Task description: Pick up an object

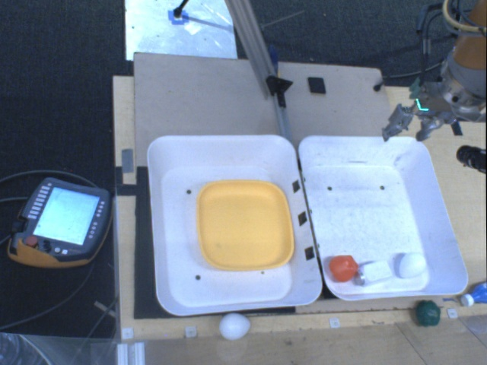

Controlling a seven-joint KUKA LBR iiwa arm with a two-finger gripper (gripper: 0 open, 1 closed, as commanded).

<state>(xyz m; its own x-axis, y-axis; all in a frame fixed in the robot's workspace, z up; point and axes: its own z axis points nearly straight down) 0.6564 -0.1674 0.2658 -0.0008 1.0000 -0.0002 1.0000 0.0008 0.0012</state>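
Observation:
The right bin [426, 169] holds a small red-orange ball [342, 268], a white cylindrical piece [374, 272] next to it, and a white egg-like ball [412, 265], all along its near edge. My gripper [411, 126] hangs above the far right corner of this bin, well away from those objects. Its two fingers are spread apart with nothing between them. In the left bin [163, 204] lies a yellow square plate [245, 223].
A white egg [234, 326] and a dark green ball [427, 312] lie on the bench in front of the bins. A teach pendant [59, 220] sits at far left. A metal pole [255, 33] slants across the back board.

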